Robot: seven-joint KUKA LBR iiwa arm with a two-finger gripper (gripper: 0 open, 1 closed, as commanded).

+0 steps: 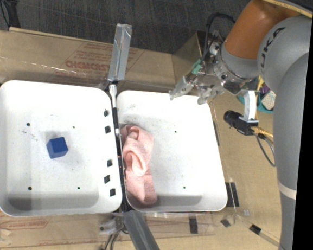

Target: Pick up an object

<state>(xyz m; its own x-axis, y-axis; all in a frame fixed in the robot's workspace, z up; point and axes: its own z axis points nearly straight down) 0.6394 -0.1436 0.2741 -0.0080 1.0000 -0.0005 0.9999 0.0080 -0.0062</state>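
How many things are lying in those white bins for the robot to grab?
2. A blue cube lies in the left bin; a pink cloth lies along the right bin's left wall. Something may hide beneath the cloth.

a brown cardboard-covered bench (53,58) carries two shallow white plastic bins. the left bin (17,96) and the right bin (200,125) sit side by side, their inner rims touching. a grey metal bar (119,50) lies on the cardboard just behind their junction.

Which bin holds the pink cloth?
The right bin, nearer the hand: the pink cloth lies along its left wall. The left bin holds a blue cube.
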